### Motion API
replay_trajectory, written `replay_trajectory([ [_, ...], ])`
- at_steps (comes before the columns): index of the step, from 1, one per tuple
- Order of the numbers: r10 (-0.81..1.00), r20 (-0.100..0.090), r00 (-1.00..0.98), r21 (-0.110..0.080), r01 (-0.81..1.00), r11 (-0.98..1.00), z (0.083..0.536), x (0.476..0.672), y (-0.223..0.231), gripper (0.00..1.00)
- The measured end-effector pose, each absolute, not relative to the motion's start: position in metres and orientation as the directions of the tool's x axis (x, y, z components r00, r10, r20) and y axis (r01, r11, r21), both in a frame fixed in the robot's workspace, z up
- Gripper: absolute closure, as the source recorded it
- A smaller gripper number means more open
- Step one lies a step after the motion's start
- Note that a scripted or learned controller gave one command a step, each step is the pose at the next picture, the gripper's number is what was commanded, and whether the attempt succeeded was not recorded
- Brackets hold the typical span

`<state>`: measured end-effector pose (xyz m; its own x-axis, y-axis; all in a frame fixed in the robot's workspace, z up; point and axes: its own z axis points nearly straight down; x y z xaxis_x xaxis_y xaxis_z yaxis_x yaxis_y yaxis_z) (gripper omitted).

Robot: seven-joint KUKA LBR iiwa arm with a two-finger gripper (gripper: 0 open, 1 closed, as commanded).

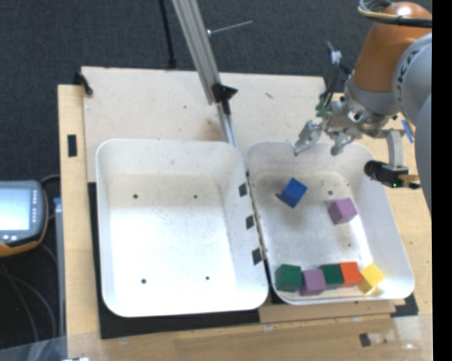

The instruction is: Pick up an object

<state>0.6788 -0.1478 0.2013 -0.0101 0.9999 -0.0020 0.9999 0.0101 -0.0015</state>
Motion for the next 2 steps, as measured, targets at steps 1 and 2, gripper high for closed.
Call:
replay_trajectory([
  [1,1.0,-0.002,-0.005,-0.002,1.0,0.005,0.094,0.68,-0.101,0.0],
  [2,1.0,-0.003,0.001,0.01,1.0,-0.001,0.3,0.669,-0.131,0.0],
])
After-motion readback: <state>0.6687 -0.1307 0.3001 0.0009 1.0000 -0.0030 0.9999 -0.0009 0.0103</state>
